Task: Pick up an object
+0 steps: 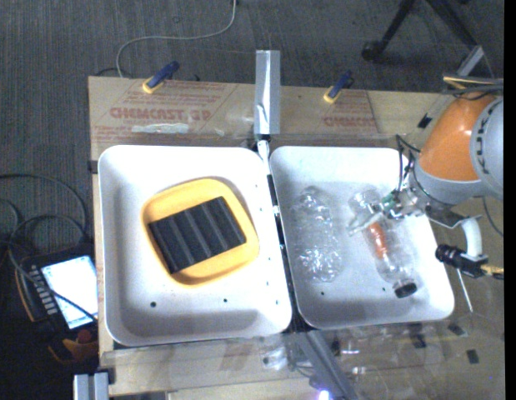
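The gripper (397, 202) hung over the right bin (324, 161), touching the top of a clear bottle (384, 248) with a dark cap. I could not tell how it stood. A crumpled clear bottle (316, 233) lay left of it. The left bin (124, 173) held a yellow tray (201, 230).

Even overhead light — soft focus

Dark carpet (91, 23), chair base (416, 7), cables (41, 207)
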`<state>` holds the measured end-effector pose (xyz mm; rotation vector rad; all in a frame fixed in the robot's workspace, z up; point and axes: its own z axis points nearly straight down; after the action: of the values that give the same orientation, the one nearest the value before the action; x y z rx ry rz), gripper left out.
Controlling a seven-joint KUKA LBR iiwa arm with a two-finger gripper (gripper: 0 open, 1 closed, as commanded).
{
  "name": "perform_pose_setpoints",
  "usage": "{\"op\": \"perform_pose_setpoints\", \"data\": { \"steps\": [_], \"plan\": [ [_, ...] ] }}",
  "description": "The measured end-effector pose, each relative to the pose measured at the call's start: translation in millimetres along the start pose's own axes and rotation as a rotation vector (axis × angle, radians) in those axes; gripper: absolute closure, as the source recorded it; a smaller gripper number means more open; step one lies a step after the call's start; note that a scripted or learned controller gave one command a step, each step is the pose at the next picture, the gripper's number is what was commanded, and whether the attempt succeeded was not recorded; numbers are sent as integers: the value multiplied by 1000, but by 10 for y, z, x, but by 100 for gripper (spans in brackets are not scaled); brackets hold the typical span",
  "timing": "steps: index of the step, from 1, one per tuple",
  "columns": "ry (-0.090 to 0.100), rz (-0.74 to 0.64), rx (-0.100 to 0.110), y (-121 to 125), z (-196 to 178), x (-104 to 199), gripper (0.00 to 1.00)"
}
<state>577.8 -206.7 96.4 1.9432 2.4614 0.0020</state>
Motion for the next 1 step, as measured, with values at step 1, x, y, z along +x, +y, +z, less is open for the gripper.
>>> {"op": "perform_pose_setpoints", "data": {
  "steps": [1],
  "plan": [
    [1,-1,-3,14,-104,8,100]
  ]
}}
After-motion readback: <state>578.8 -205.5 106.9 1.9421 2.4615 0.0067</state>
